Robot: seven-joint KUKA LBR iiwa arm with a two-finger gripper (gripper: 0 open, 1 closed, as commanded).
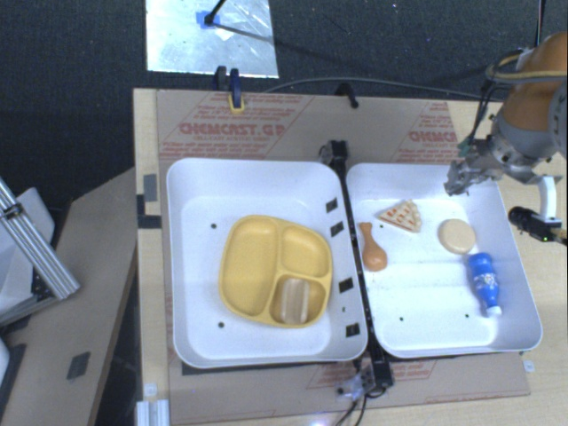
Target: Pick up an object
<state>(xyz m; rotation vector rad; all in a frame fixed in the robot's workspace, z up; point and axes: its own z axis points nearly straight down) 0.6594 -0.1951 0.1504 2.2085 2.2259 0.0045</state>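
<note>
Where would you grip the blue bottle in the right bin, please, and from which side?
The blue bottle lies flat, its long axis running roughly up and down the view, cap nearest the camera. I'd come straight down and close across its blue body at mid-length, where it looks widest and evenly round. Its neighbour, the round tan piece, leaves room.

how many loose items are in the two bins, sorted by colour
Yellow: 1, the divided plate in the left bin
Tan or beige: 2, the bun-shaped piece in the plate and the round cookie in the right bin
Orange-brown: 2, the drumstick and the pizza slice
Blue: 1, the bottle
Total: 6
</note>
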